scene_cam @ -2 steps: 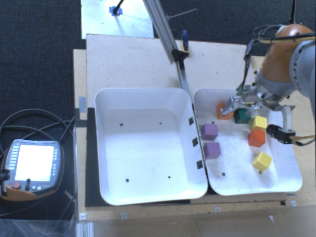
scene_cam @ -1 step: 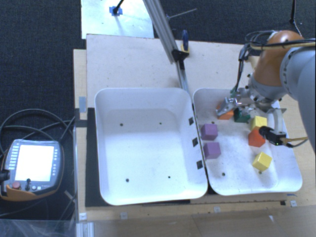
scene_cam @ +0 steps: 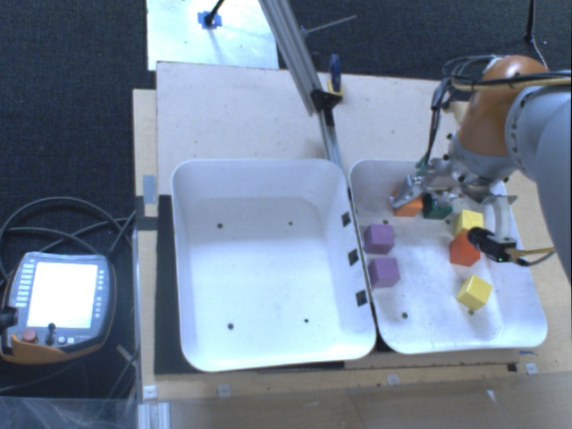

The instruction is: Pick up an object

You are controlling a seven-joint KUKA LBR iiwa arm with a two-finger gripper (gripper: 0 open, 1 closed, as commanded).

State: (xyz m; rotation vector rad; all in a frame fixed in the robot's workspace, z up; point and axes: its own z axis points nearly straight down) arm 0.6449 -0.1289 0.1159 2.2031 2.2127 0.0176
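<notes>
Arm came in from the right, over the far end of the right bin. Gripper sat low over the bin's far left corner, directly above and touching or almost touching the orange block. Could not tell if the pincer was apart, together, or clamped on anything; its tip was too small and cluttered to read. Could not confirm a held block.

All blocks lay in the right bin:
- Orange block: far left corner, under the gripper.
- Green block: just right of the orange one, also at the gripper's foot.
- Yellow block: right of the green one, near it.
- Red block: just in front of that yellow block.
- Second yellow block: nearer the front, right of centre, apart from the others.
- Two purple blocks along the left wall: far one and near one, close together but not touching.

Left bin sat alongside, touching the right bin's wall. Pendant lay on the floor at the left, well apart from the bench, its screen lit.
</notes>
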